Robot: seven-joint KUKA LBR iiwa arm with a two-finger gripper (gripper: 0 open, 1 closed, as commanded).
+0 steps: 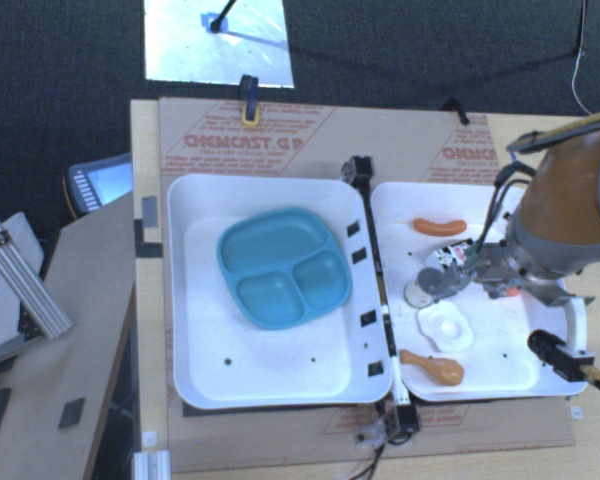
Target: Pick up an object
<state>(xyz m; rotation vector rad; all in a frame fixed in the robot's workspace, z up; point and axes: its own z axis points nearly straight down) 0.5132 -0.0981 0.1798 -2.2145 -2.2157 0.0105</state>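
Reaching claw (432,280): over the left-middle part of the right bin (495,353), at the end of the grey arm (570,208) with its orange band, which comes in from the right.
Claw state: cannot tell whether it is apart or together; its tip is blurred against the white floor.
Fried egg (445,326): white with a yellow centre, flat on the bin floor just near of the claw.
Sausage (440,226): orange, lying left to right, just far of the claw, close to the far wall.
Drumstick (435,367): tan, by the near wall, near of the fried egg and apart from it.
Left bin (205,358): beside the right bin, their rims meeting at a row of black clips.
Blue plate (283,266): three compartments, lying in the middle of the left bin.
Brown sheet (310,133): under both bins on the counter (142,148); red print reads "CHEMCAST GP" at far left, with part of the same print at far right.
Yellow clamp (250,116): on the sheet's far edge.
Silver panel (218,28): farther still, on dark carpet.
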